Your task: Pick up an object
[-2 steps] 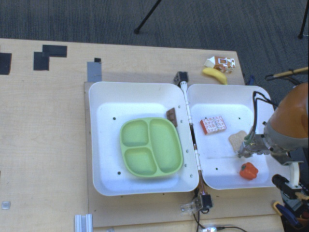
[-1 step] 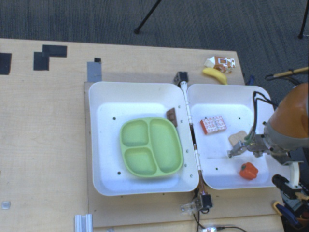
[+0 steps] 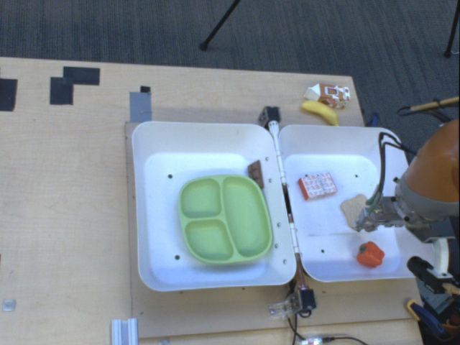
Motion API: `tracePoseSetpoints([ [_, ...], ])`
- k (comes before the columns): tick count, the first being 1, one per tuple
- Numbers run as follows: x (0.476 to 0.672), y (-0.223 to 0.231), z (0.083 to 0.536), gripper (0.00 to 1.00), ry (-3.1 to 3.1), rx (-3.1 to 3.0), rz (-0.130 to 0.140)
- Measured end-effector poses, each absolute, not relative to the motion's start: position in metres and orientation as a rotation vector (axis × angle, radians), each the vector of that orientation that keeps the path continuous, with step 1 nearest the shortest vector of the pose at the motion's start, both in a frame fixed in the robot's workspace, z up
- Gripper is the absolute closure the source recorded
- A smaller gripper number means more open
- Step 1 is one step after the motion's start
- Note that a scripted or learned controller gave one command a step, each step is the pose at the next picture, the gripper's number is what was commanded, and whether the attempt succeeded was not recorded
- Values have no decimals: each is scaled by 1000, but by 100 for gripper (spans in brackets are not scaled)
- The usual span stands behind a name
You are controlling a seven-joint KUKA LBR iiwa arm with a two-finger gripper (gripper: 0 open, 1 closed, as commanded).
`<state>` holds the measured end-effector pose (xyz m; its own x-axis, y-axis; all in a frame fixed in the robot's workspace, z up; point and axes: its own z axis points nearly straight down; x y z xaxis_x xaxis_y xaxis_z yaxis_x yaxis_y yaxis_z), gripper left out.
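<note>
1. The claw (image 3: 365, 220) hangs low over the right bin (image 3: 338, 144), near its right side; whether it is open or closed cannot be told from this view
2. Its tip is right at the edge of a flat tan piece (image 3: 352, 208) lying on the bin floor, though contact cannot be made out
3. Just below the claw sits a small red-orange object (image 3: 370, 254), apart from the tip
4. Further left in the same bin lies a red and white packet (image 3: 317, 185)
5. The left bin (image 3: 154, 214) holds a green divided plate (image 3: 224, 220), with a small brown object (image 3: 255, 169) near its upper right corner
6. Beyond the bins, on the bench (image 3: 65, 207), lie a banana (image 3: 320, 111) and a small carton (image 3: 329, 92)
</note>
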<state>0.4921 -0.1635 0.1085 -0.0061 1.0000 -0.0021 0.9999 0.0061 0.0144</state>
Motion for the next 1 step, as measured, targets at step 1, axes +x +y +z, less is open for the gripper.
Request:
tracePoseSetpoints([
  [1,492,-163,108,0,2220,2206,13],
])
